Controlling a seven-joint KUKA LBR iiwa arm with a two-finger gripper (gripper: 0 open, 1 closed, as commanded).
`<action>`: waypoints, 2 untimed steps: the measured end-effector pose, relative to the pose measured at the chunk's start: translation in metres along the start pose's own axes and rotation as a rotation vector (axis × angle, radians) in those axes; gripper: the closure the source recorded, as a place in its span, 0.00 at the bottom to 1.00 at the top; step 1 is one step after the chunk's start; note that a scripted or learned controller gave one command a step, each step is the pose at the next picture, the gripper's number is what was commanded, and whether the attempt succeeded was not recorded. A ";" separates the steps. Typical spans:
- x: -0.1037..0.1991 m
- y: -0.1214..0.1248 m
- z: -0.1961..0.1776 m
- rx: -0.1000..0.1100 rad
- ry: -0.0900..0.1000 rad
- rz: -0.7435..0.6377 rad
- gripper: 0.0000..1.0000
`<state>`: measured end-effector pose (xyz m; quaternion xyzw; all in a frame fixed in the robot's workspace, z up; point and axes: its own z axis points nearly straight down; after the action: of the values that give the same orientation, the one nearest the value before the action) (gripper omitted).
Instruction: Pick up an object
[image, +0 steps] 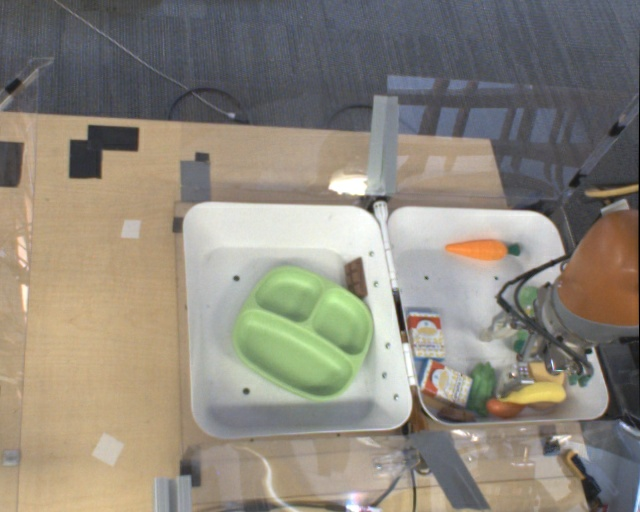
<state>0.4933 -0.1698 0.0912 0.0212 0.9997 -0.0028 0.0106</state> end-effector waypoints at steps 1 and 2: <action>-0.011 0.004 0.000 0.000 0.005 -0.130 0.00; -0.013 0.020 0.000 0.001 -0.001 -0.420 0.00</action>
<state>0.5070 -0.1503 0.0915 -0.1879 0.9821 -0.0052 0.0103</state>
